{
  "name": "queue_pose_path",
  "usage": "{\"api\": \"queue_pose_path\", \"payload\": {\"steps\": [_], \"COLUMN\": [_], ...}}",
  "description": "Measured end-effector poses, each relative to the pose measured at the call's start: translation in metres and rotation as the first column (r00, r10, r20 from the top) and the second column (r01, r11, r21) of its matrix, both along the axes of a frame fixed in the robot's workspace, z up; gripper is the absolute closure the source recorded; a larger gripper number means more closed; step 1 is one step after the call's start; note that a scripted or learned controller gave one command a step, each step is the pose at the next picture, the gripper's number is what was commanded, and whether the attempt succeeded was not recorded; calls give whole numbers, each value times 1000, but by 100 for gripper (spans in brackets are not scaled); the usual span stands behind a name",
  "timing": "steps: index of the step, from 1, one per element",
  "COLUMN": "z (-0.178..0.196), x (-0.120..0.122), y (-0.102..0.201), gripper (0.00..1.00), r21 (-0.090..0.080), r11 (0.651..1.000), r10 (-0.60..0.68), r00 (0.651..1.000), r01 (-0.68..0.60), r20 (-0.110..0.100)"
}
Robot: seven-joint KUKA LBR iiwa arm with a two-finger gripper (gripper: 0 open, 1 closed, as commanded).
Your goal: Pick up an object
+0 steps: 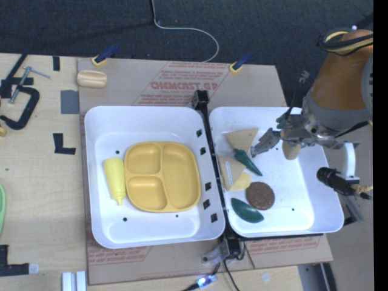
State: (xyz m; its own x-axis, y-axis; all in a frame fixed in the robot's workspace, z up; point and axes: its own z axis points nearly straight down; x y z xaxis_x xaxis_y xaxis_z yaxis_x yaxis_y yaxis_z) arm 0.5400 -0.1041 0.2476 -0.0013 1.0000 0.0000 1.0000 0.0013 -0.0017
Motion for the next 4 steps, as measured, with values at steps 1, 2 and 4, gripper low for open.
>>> {"api": "queue_pose_path", "payload": {"steps": [1,2,4], "z": [-152,-134,-7], "x": [-22,-18,-31], "y": [-16,-15,114], "gripper": [0,100,100], "r21": [2,2,2], "r11": [1000,1000,1000], "r10": [-3,0,7], "r00": [1000,1000,1000], "r01": [3,0,-7], "r20": [-15,-4,3]}}
